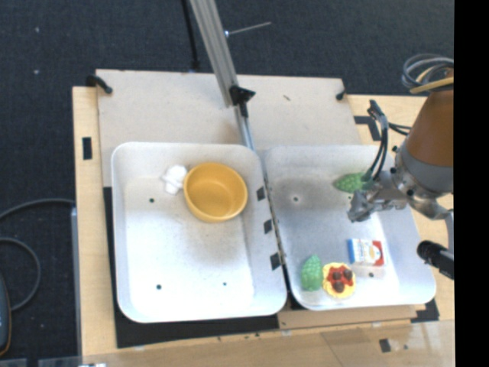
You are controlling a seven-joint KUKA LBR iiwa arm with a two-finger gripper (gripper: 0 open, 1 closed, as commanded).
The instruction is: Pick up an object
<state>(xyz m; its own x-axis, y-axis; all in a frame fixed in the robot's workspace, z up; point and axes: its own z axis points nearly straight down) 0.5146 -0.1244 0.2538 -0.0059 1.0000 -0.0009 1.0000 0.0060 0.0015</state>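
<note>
**Arm low over the right bin, beside a green item**

Two shallow white bins sit side by side on the counter [88, 205]. The left bin [153, 281] holds a yellow bowl [216, 191], upright, near its back edge, with a small white lump [175, 177] touching or just beside the bowl's left rim.

The right bin [306, 182] carries four small things. A green leafy item [349, 182] lies toward the back, right of centre. Near the front edge sit a second green piece [311, 272] and, just to its right, a small yellow plate-like toy with red and dark bits on it [339, 279]. Behind that toy and slightly right lies a small white packet with blue and red print [366, 251].

The arm comes in from the right, its orange band [434, 132] above the grey wrist, and cables loop over its top. The gripper [359, 209] hangs low in the right bin, just in front of the green leafy item and behind the white packet. At this slant the dark fingers blur together, so I cannot tell whether they are open or closed; nothing can be made out between them. The leafy item seems to lie near the gripper, though whether the two touch is unclear.
</note>
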